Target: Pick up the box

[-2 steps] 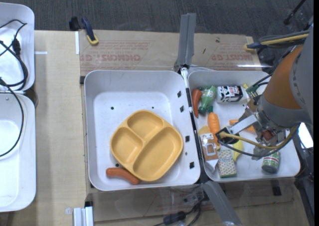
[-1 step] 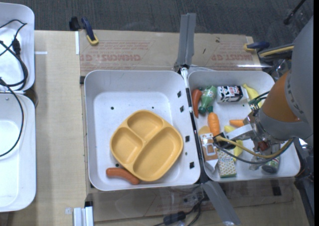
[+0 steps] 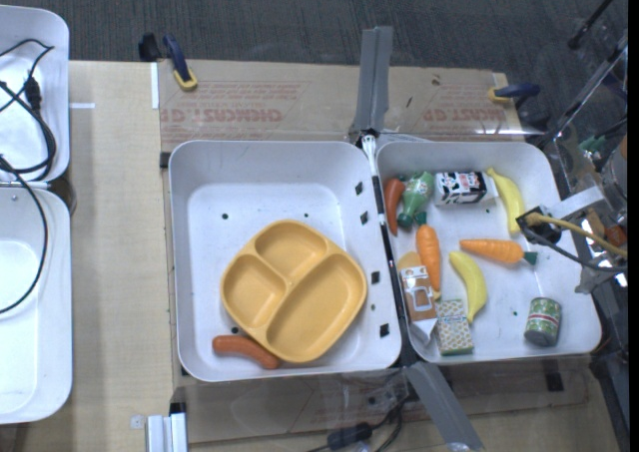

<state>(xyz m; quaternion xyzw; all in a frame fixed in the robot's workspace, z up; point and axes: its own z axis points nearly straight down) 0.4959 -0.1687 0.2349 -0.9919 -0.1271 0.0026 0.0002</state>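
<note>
Several small boxes lie in the right bin (image 3: 559, 166). A green and tan box (image 3: 454, 328) rests near the front wall. Beside it, against the left wall, is a brown and orange box (image 3: 418, 286). A black and white milk carton (image 3: 461, 187) lies at the back. My gripper (image 3: 597, 258) hangs over the right rim of this bin, partly cut off by the view's edge. It is well to the right of all the boxes, and nothing shows between its fingers.
The right bin also holds two carrots (image 3: 491, 250), two bananas (image 3: 471, 284), a green bottle (image 3: 414, 195) and a green can (image 3: 543, 321). The left bin (image 3: 200, 240) holds a yellow divided plate (image 3: 293, 289) and a sausage (image 3: 246, 348).
</note>
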